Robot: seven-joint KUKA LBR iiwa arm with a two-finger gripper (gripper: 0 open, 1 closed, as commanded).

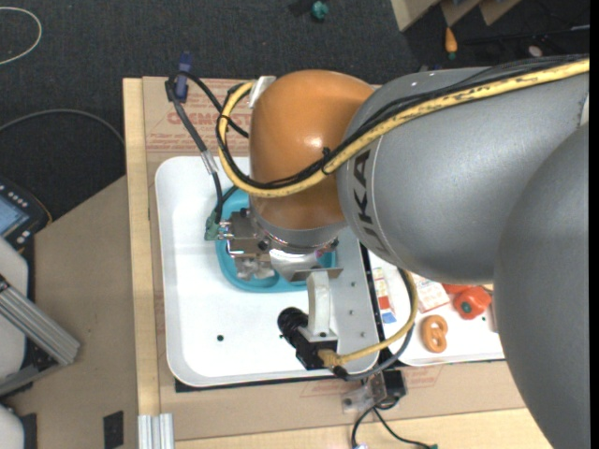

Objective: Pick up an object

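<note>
A light-blue rounded object (231,271) lies in the left white bin (187,279), near its middle. My gripper (251,262) is low over it, right on its upper right part, and the wrist hides most of it. A small green bit (213,226) shows at the object's upper left edge. Whether anything is between the gripper's tips is hidden by the wrist.
The right bin (468,352) holds an orange ring-shaped piece (433,332), a red-orange piece (469,300) and a printed white card (427,294); the arm covers the rest of it. A small dark speck (220,337) lies in the left bin's front part.
</note>
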